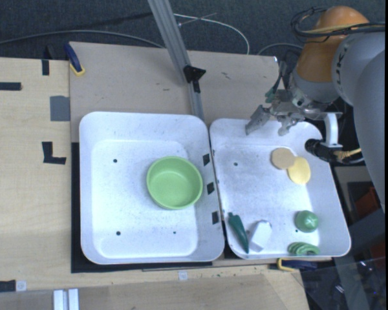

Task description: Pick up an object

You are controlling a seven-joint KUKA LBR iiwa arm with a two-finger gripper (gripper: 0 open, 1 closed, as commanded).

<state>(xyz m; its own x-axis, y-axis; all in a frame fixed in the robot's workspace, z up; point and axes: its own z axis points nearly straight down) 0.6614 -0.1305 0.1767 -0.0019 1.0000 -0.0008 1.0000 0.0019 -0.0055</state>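
My gripper [269, 127] hangs over the far edge of the right bin [246, 179], with its two fingers spread apart and nothing between them, so it is open. Just in front of it and to the right lie a tan disc [282, 157] and a yellow disc [300, 171], touching each other. Near the bin's front edge are a green ball [306, 221], a flat green ridged piece [302, 248], a white block [260, 233] and a dark green pointed piece [238, 232]. A light green bowl [174, 182] sits upright in the left bin [103, 173].
A grey metal pole [174, 41] slants across the bench behind the bins, ending in a black clamp [194, 75]. Cables [207, 24] lie on the dark floor beyond. A blue and yellow clip [74, 60] sits at the bench's far left corner.
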